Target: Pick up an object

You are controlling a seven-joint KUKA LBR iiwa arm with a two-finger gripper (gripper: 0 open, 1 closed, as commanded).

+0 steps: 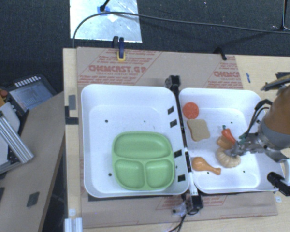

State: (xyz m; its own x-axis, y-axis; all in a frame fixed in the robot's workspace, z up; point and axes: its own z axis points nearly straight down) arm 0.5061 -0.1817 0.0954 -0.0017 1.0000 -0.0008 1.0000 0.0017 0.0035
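Two white bins are sitting side by side; the left bin (94,129) is carrying a green divided plate (142,159). In the right bin (217,98), toward its right edge, the gripper (239,149) is hovering right at a tan round piece (228,158), with a carrot (226,136) just beyond it. A drumstick (205,165) is lying left of the tan piece, long axis running left-right, near the front edge. A red tomato (191,110) and a bread slice (198,129) are sitting toward the back left corner. The gripper's grasp state cannot be told.
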